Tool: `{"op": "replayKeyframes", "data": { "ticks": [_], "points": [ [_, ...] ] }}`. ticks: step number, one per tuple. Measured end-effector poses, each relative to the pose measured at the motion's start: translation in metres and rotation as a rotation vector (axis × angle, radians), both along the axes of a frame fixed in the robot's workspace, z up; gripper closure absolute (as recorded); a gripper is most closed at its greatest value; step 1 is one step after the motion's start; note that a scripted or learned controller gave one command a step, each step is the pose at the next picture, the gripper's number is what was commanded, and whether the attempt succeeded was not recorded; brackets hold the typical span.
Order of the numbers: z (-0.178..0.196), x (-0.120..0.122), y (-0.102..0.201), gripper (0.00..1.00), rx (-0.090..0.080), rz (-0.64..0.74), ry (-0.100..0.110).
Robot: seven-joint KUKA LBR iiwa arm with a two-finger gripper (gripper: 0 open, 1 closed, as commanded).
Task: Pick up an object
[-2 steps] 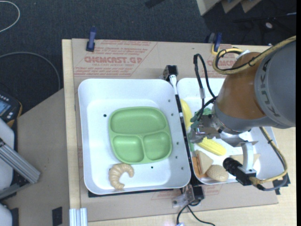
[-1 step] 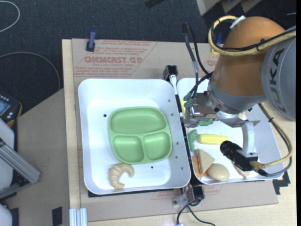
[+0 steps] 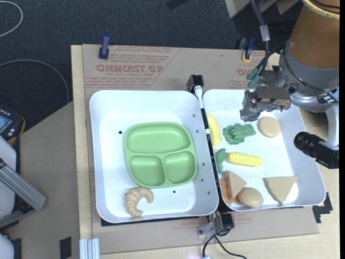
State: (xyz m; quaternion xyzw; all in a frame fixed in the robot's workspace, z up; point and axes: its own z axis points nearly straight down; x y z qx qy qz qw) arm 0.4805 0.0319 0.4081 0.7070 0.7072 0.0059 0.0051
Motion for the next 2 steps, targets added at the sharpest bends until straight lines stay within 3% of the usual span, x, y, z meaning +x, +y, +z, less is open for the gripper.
{"op": "replayKeyframes", "data": {
  "ticks": [1, 2],
  "points": [
    [-0.091, -0.002, -0.011, 1.00, -0.002, -0.003, 0.025],
    [-0.220, -0.005, -0.072, 1.00, -0.003, -0.009, 0.030]
  ]
}}
